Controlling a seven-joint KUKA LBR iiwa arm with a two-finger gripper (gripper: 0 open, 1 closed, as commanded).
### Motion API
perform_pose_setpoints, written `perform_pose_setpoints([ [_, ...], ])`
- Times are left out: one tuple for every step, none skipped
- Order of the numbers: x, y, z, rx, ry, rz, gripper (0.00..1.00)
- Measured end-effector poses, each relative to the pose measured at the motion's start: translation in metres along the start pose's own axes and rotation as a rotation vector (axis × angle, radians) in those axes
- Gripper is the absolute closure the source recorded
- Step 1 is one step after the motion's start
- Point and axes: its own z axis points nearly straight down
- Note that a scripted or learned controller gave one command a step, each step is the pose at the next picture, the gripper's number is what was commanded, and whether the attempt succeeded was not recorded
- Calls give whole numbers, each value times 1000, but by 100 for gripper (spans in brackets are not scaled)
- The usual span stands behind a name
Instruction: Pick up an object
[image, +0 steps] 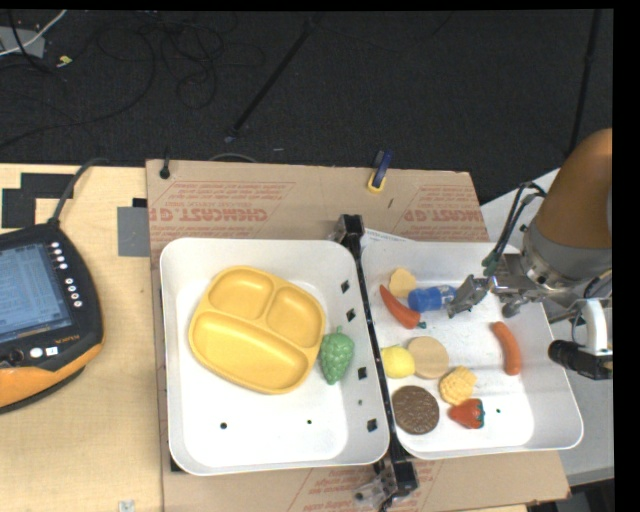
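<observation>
The right bin (560, 425) holds several toy foods. A blue piece (428, 298) lies beside a small yellow piece (403, 281) and a red chili (399, 307). An orange sausage (508, 347), a lemon (398, 361), a tan bun (429, 356), a brown patty (415, 409), a corn piece (458, 382) and a red strawberry (468, 413) lie nearer the front. My gripper (466, 298) hangs low over the right bin, just right of the blue piece. Whether it touches that piece is unclear.
The left bin (190, 420) holds a yellow divided plate (258, 328) and a green toy (336, 355) against the divider. A black-and-orange teach pendant (40, 310) lies at the far left. A yellow clip (378, 176) sits on the cardboard's back edge.
</observation>
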Motion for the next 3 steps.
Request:
perform_pose_setpoints([
  [83, -64, 5, 8, 5, -4, 0],
  [78, -61, -6, 4, 2, 3, 100],
  [135, -75, -76, -3, 2, -4, 100],
])
